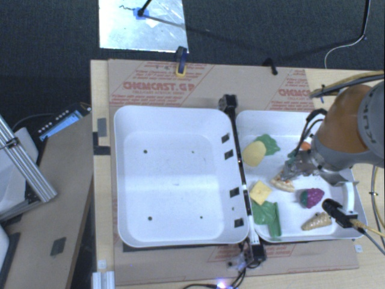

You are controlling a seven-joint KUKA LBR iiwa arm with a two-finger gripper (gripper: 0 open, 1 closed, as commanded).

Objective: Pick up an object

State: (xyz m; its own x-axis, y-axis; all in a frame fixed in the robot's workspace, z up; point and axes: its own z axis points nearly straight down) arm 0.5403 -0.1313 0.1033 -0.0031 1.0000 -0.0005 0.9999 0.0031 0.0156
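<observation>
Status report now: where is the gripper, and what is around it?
Gripper low in right bin, over a tan piece. Purple toy beside it. Grasp unconfirmed.

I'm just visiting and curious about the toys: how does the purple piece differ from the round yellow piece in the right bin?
The purple piece is dark magenta with a bumpy, berry-like look; the round yellow piece is pale and smooth. The yellow piece looks larger and lies against a green leaf near the bins' divider, while the purple piece lies apart nearer the outer wall, below the gripper. Both rest in the right bin.
</observation>
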